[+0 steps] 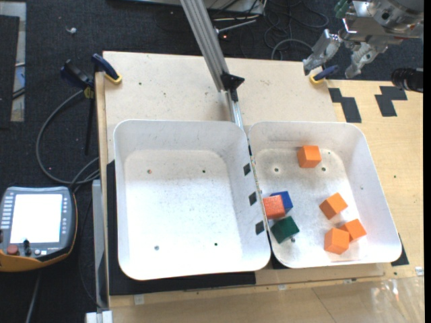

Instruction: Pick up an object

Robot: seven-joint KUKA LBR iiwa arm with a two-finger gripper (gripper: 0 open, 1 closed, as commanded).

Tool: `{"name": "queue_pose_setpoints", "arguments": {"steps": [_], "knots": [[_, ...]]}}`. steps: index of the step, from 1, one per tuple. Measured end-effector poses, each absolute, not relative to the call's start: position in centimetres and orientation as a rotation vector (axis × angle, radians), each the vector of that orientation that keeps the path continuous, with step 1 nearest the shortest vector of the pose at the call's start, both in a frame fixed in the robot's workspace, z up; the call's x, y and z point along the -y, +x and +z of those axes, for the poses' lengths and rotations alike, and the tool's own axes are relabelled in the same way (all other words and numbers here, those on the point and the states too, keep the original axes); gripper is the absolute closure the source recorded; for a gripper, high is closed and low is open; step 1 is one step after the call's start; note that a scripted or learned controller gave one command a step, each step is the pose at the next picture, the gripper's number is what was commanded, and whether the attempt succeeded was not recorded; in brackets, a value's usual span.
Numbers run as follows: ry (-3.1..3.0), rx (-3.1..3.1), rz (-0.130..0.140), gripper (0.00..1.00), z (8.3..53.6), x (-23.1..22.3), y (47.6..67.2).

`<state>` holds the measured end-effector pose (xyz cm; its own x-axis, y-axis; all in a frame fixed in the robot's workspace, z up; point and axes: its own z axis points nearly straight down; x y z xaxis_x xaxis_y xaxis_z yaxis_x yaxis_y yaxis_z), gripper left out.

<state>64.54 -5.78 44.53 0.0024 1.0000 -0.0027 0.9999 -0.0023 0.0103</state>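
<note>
gripper is up at the far right, off past the bins, its metal fingers spread apart with nothing between them. all the blocks sit in the right bin: an orange cube at the far end, three more orange ones near the right wall, and by the left wall a red-orange block touching a blue one, with a dark green block just nearer. left bin is speckled white plastic with rounded corners.

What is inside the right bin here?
The right bin holds five orange blocks, one blue block partly covered by an orange one, and a dark green block.
</note>
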Motion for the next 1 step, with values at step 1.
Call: {"name": "queue_pose_setpoints", "arguments": {"steps": [1], "knots": [[2.217,-2.213,0.008,0.0,55.06,8.5,66.35]]}}
